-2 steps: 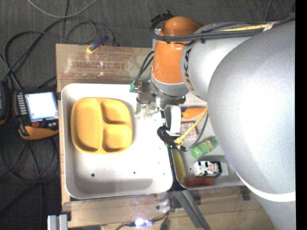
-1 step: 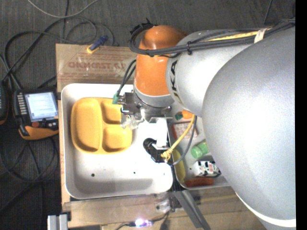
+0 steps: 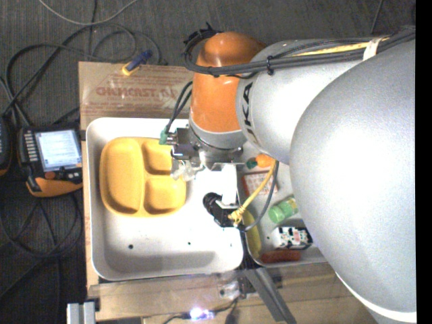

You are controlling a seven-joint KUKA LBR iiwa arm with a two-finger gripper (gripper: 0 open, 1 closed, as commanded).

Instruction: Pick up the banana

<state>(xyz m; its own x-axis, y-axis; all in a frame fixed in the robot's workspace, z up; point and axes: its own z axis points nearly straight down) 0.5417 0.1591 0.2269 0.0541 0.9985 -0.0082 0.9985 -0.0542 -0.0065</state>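
Of the curved yellow banana (image 3: pixel 252 237) you see only a dull sliver against the left wall of the right shallow white bin (image 3: pixel 270 265). The rest is hidden under the grey arm (image 3: pixel 337 147), so its identity is uncertain. Near it lie a green bottle-shaped item (image 3: pixel 282 210) and a white-and-black box (image 3: pixel 293 235). The left shallow white bin (image 3: pixel 169 248) holds a yellow three-compartment plastic tray (image 3: pixel 138 177). The two-finger gripper (image 3: pixel 182 169) hangs over the tray's right edge; you cannot tell whether it is wide or narrow.
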